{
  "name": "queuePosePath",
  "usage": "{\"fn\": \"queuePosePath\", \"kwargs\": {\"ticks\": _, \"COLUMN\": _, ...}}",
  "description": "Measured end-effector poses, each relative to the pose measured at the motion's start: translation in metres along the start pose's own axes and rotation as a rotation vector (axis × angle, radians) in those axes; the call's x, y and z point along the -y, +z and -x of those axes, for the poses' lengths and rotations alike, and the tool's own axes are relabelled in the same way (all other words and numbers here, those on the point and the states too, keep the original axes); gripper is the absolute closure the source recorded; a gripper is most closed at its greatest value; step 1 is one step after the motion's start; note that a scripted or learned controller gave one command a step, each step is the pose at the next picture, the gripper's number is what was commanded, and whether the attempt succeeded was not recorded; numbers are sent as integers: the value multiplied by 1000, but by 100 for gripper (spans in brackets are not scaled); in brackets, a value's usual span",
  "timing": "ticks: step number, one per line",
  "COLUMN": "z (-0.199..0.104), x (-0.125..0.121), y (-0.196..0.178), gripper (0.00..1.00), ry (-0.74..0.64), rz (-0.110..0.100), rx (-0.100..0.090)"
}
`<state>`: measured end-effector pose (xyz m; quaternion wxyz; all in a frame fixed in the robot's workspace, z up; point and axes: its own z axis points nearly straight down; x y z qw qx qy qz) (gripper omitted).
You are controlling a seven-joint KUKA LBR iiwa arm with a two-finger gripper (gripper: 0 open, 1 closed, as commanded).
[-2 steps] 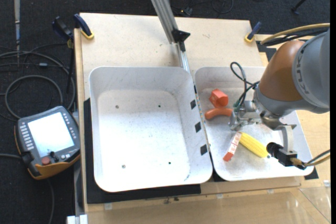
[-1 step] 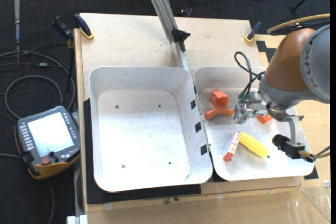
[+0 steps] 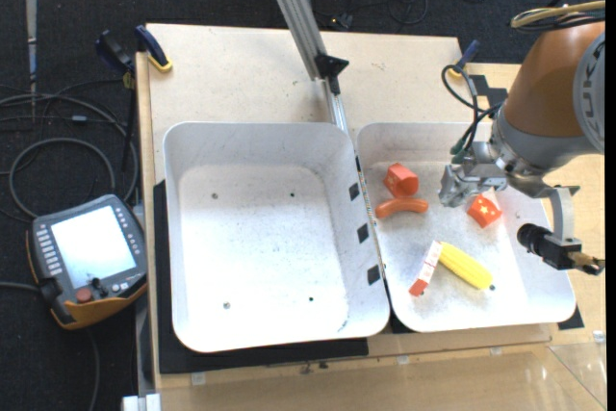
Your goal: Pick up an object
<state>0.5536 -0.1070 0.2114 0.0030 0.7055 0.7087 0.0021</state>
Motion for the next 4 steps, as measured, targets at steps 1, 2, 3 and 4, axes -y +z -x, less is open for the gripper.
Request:
{"fn": "queuePosePath", "kwargs": {"ticks": 1, "z": 0, "x": -2, "y": -53, "gripper": 100, "ry": 0, "rz": -1, "rx": 0}}
{"fn": "queuePosePath", "kwargs": {"ticks": 2, "z": -48, "x": -27, "y": -51, "gripper": 100, "ry": -3, "rz": -5, "rx": -2}}
{"fn": "queuePosePath", "kwargs": {"ticks": 3, "z": -106, "x": -31, "y": -48, "gripper": 100, "ry": -4, "rz": -7, "rx": -3}}
{"fn": "queuePosePath", "kwargs": {"ticks": 4, "z": -156, "x": -46, "y": -29, "gripper": 100, "ry": -4, "rz": -8, "rx": -2}}
